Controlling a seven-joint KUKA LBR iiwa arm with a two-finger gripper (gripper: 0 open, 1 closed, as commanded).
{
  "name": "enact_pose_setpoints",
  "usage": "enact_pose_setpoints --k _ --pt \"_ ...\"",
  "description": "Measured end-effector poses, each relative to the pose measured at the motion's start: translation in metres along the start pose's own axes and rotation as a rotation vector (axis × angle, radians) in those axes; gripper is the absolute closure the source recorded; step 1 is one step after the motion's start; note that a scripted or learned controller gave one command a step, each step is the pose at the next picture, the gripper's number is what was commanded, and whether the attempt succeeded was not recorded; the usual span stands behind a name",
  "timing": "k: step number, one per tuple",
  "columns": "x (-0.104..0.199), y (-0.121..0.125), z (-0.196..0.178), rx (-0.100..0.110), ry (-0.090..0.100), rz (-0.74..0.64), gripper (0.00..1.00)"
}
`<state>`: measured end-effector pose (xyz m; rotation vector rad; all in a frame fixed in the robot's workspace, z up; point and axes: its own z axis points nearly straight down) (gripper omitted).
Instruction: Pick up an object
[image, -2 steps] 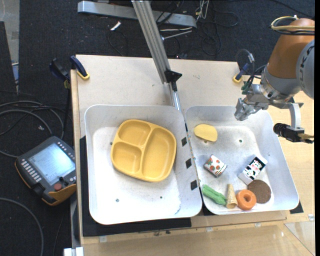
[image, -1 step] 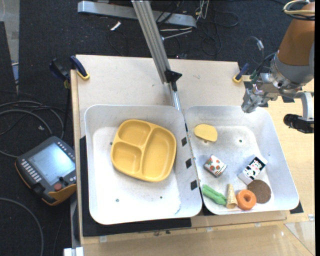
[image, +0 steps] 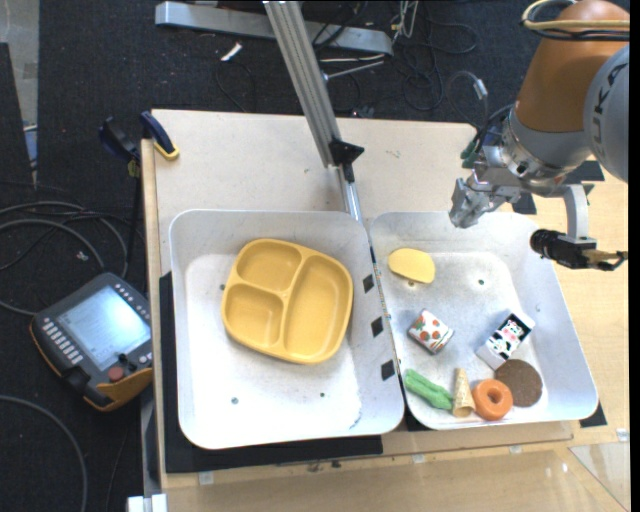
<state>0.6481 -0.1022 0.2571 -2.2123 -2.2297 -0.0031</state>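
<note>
Arm over far edge of right bin, nothing picked yet.

We judge this the approach step: the gripper (image: 468, 210) hangs above the far rim of the right bin (image: 560, 300), wrist angled down and left, arm entering from the right. We cannot tell how its claw is set. Candidates lie below: a yellow piece (image: 411, 265) nearest it, a small spotted block (image: 431, 331) mid-bin, and at the near edge a green pod (image: 427, 389), cone (image: 461, 392), orange ring (image: 492, 398) and brown disc (image: 519, 382). Next we expect a descent over one item, then closing on it.
</note>
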Motion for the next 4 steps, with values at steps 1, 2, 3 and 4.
enact_pose_setpoints --k 1,2,3,4 --pt "0.042 -0.011 0.003 0.002 0.000 0.001 1.00" --pt "0.088 -0.032 0.002 0.003 0.000 0.000 1.00" --pt "0.143 -0.049 0.017 0.004 0.000 0.000 1.00" --pt "0.201 -0.061 0.029 0.004 0.000 -0.001 1.00"
